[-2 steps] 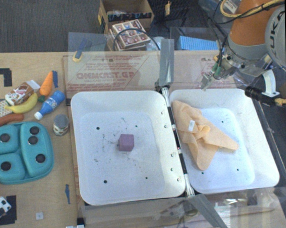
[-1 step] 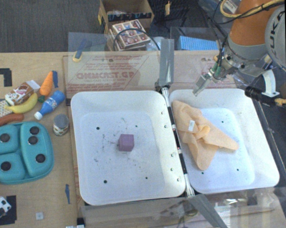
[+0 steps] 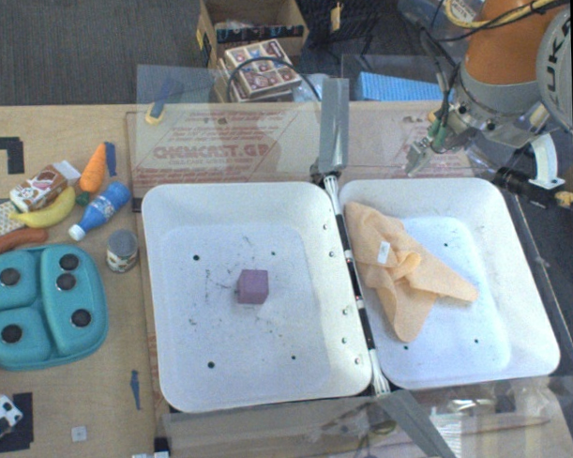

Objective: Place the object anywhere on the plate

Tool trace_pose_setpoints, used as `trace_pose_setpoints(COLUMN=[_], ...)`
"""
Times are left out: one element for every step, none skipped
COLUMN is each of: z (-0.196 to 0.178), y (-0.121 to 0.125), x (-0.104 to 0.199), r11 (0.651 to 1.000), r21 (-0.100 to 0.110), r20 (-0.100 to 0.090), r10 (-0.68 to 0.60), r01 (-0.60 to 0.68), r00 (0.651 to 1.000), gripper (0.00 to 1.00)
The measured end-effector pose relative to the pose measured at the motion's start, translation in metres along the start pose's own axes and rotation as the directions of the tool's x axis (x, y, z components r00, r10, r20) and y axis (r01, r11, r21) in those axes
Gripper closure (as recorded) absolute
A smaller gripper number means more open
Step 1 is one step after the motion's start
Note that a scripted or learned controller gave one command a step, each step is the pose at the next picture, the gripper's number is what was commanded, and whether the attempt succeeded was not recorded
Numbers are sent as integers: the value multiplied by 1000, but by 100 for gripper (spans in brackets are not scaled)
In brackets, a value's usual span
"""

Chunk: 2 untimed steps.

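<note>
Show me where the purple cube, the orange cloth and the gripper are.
purple cube (image 3: 252, 287), camera view, on its top face, in the left bin.
orange cloth (image 3: 403, 274), camera view, on its middle folds, in the right bin.
gripper (image 3: 423, 156), camera view, at its tip above the right bin's far edge.

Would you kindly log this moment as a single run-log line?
arm: above right bin's far edge | end effector: holding nothing visible | purple cube: left bin | orange cloth: right bin
</note>
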<state>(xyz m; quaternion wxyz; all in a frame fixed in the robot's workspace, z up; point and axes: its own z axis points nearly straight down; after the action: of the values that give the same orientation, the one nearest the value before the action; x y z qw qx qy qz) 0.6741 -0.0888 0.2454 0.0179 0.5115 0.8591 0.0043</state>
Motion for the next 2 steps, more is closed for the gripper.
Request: trace_pose_setpoints(z=[54, 54], y=[-28, -28], x=[-33, -33], r11=[992, 992], r21=[20, 20], r20=[-27, -27], r10=[-123, -123], r01=[124, 123], r00=[992, 992], gripper=[100, 0])
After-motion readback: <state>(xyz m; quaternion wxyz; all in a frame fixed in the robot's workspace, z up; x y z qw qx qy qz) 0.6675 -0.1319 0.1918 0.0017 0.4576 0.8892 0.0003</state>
